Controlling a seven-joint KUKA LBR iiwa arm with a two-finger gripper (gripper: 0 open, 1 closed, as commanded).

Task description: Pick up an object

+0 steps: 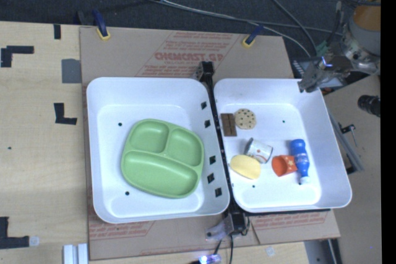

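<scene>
Seen from above the bench, the gripper (311,78) hangs at the upper right corner of the right bin (331,133), its dark fingers splayed apart with nothing between them. We judge the pick has not begun: the arm sits at the bin's edge, well apart from every candidate.

The objects cluster low in the right bin. A blue bottle (300,159) lies on its side just beside a small orange cup (283,165); a silver can (258,150) lies tilted, near a yellow lemon-shaped piece (245,166). Higher up, a round tan cookie (245,119) sits just beside a flat brown bar (228,124). In the left bin (99,133), a pale green divided plate (163,157) lies flat.

To do this step well, we would pick one target standing clear of its neighbours, centre the open jaws over it, and descend straight. The yellow piece looks rounded and smooth, likely to roll or squirt out unless gripped across its middle. The bottle offers a narrow cylinder, best taken across its width, but the cup crowds it. The cookie and bar look too flat to catch easily. The bins' glossy white floor appears slick, so a glancing touch may push things away.
</scene>
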